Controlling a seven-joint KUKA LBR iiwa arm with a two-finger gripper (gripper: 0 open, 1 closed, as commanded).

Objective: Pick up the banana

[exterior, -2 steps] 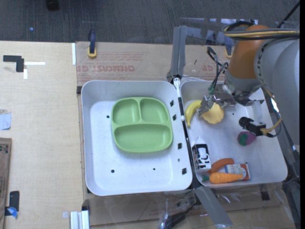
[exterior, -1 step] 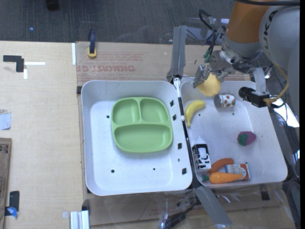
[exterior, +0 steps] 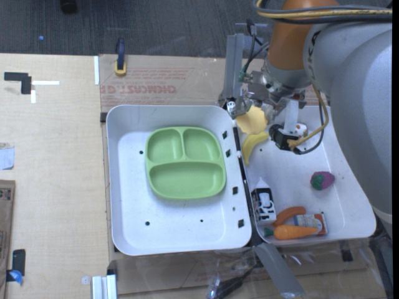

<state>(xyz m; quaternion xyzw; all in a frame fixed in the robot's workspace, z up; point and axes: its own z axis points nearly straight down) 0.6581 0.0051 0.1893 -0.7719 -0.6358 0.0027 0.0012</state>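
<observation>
We are hovering over the banana [exterior: 252, 136] at the right bin's [exterior: 349, 185] upper left corner.

Our gripper [exterior: 257, 112] is hanging right at the banana's top end — whether its fingers are closing on the fruit we cannot tell. Relative to the banana, the green divided plate [exterior: 186, 162] is sitting to the left in the left bin [exterior: 124, 185], the purple berry [exterior: 322, 180] is lying to the right, and the carrot [exterior: 294, 232] is resting well below.

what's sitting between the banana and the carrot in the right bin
Camera view: a black-and-white box lies by the divider between the banana and the carrot; the rest is bare bin floor.
</observation>
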